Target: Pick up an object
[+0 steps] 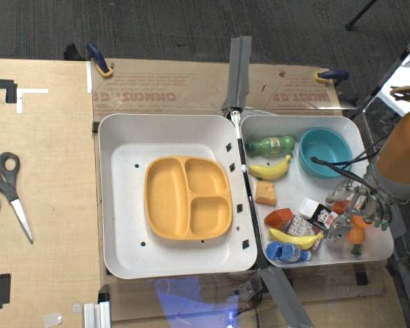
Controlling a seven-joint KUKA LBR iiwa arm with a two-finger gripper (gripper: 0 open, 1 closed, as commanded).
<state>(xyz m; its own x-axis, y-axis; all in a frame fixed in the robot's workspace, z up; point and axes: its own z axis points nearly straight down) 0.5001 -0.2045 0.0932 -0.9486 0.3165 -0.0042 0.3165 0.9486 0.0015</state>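
Note:
My gripper (348, 214) hangs low over the front right of the right bin (287, 123), coming in from the right edge. Just beneath and beside it lie a small orange carrot-like toy (356, 236) and a small black-and-white box (322, 216). Left of these sit a patterned packet (299, 225), a yellow banana (295, 237), a red piece (279, 217) and a crumpled blue cup (284, 253). Farther back are a tan bread slice (265, 193), a second banana (270, 168), a green bottle (272, 144) and a teal bowl (324, 152). Nothing shows clearly between the fingers.
The left bin (116, 203) holds a yellow divided plate (188, 198). Scissors (12, 190) lie on the wooden bench at the far left. A grey divider bar (239, 74) runs back from between the bins. Cables (342, 162) cross the bowl's right side.

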